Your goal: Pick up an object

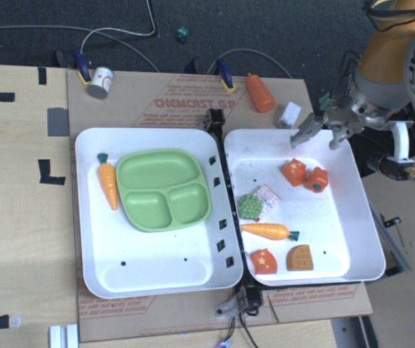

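You've got the green tray (pixel 165 189) in the left bin (pixel 91 216). Right bin (pixel 352 216) holds a carrot (pixel 267 231) and red peppers (pixel 305 175). End effector (pixel 317 135) spread open, empty, above that bin's far edge.

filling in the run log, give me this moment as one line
arm: over right bin far edge | gripper: open, holding nothing | nearest: two red toys | left bin: green plate, carrot

Grey arm (pixel 381 56) reaching from right, pincer (pixel 319 134) fingers spread, empty
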